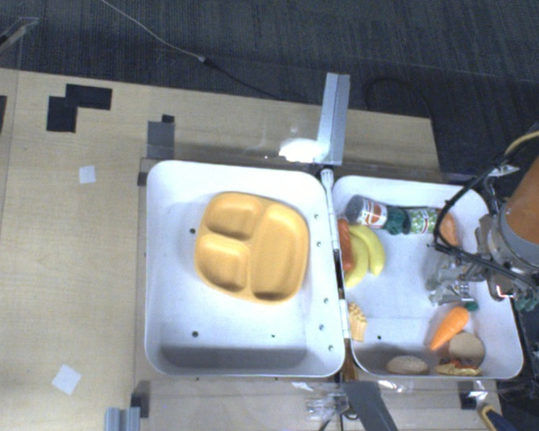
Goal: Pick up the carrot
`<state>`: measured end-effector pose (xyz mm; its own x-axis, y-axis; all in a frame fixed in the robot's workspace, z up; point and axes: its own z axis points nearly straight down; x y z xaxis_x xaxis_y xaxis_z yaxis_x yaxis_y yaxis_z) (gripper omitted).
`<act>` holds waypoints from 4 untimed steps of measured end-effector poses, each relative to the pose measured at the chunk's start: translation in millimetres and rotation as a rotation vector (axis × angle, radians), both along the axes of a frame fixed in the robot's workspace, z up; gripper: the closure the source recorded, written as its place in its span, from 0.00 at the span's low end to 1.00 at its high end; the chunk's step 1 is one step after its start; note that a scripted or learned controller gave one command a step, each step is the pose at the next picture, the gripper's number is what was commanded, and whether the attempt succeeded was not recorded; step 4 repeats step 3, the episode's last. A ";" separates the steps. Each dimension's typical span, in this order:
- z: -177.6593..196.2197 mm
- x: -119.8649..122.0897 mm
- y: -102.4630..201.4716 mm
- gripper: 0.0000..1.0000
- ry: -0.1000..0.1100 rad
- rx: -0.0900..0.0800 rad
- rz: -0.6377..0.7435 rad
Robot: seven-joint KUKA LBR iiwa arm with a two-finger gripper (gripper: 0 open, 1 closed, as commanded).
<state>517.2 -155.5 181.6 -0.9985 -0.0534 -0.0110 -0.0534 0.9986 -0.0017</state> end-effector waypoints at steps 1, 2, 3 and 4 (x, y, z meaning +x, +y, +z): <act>-91.3 19.0 -15.8 1.00 -0.003 -0.004 0.247; -17.3 -11.7 -28.4 1.00 -0.003 -0.004 0.137; -2.6 -12.2 -50.0 1.00 0.002 0.000 -0.121; -2.6 -12.2 -50.0 1.00 0.002 0.000 -0.121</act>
